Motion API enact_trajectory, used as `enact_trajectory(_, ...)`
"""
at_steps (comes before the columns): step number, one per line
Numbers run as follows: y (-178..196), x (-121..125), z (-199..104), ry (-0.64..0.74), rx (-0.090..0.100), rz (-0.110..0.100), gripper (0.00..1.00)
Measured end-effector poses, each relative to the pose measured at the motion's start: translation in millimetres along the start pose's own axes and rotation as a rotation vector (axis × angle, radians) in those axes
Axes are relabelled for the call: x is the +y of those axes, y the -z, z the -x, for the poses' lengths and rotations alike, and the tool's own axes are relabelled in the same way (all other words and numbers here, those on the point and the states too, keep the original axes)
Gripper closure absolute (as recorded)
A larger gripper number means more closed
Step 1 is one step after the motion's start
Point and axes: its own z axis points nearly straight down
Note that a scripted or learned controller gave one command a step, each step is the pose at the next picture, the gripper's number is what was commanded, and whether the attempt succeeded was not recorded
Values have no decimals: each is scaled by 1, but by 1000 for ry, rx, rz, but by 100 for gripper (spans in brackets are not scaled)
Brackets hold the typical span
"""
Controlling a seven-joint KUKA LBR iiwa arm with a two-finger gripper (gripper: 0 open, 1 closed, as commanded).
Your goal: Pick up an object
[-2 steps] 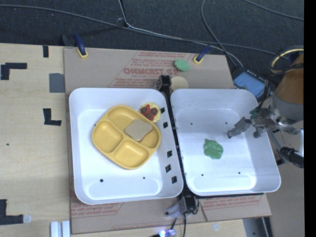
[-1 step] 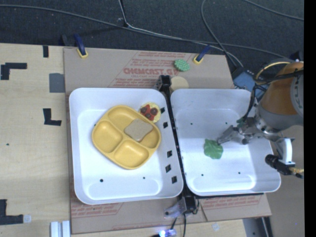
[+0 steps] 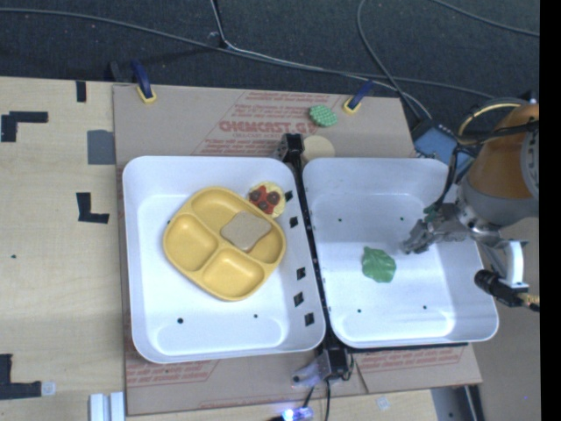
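Observation:
A small green leafy object (image 3: 379, 265) lies on the floor of the right bin (image 3: 351, 200), near its middle. My gripper (image 3: 419, 237) hangs over that bin's right side, a short way up and right of the green object and apart from it. In the left bin (image 3: 149, 235) sits a yellow divided plate (image 3: 197, 235) with a tan slice of bread (image 3: 245, 230) in one compartment. A small red and dark berry-like piece (image 3: 266, 198) rests at the plate's far right edge.
A green patterned piece (image 3: 323, 115) lies on the cardboard behind the bins, next to a yellow clamp (image 3: 354, 103). Black clips (image 3: 298, 226) run along the wall between the bins. Cables cross the dark floor at the back.

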Motion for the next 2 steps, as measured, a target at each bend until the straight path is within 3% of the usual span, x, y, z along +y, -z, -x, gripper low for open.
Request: enact_trajectory(2, 95, 15, 1, -1, -2, 6, 100)
